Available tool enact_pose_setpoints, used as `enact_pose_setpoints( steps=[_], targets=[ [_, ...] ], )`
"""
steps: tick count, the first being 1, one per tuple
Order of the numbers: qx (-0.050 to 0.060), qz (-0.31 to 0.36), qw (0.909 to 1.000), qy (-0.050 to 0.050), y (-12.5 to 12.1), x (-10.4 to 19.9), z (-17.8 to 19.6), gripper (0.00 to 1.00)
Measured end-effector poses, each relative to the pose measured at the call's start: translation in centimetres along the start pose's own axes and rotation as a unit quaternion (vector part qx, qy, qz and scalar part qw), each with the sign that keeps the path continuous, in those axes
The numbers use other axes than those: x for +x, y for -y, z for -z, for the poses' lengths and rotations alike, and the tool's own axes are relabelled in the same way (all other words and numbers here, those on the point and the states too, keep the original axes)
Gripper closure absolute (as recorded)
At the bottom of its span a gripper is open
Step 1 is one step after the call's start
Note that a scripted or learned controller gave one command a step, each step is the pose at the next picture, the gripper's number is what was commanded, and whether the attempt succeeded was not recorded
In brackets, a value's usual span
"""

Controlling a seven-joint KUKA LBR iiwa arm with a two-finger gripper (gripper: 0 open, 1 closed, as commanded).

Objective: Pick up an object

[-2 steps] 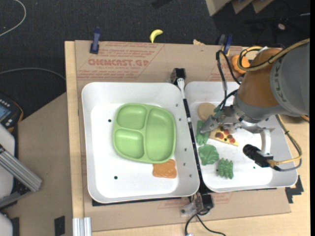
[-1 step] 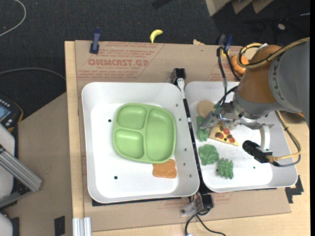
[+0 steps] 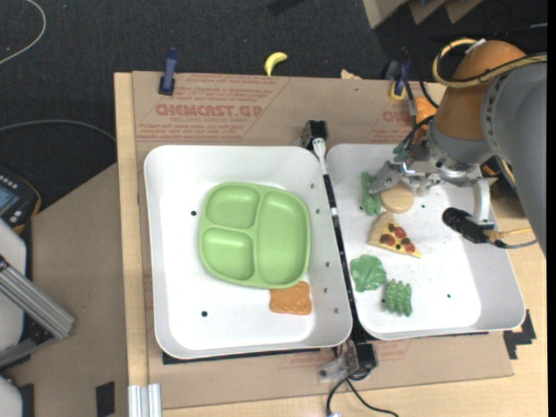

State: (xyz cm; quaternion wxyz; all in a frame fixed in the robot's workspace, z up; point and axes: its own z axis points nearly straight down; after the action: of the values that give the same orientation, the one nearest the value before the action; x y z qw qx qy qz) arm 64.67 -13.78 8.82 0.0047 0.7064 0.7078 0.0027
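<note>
End effector (image 3: 401,181) low over tan round piece (image 3: 398,201), right bin (image 3: 486,311).

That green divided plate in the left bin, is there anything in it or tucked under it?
The green divided plate has three bare compartments. An orange food piece lies touching its lower right edge in the left bin. The plate covers whatever might lie beneath it.

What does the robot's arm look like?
The arm is big, round and grey, with a shiny orange band above the wrist. A yellow cable loops beside that band. At the tip sits a small silvery metal end effector.
</note>
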Motion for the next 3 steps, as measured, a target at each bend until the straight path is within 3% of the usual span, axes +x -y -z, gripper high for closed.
enact_pose_setpoints(
  steps=[1, 2, 3],
  targets=[
    [-0.001, 0.0, 1.0, 0.001, 0.1, 0.1, 1.3, 1.0],
    [0.003, 0.001, 1.0, -0.002, 4.0, 5.6, 10.3, 1.0],
    [0.008, 0.002, 1.0, -0.003, 6.8, 11.3, 9.7, 1.0]
  ],
)
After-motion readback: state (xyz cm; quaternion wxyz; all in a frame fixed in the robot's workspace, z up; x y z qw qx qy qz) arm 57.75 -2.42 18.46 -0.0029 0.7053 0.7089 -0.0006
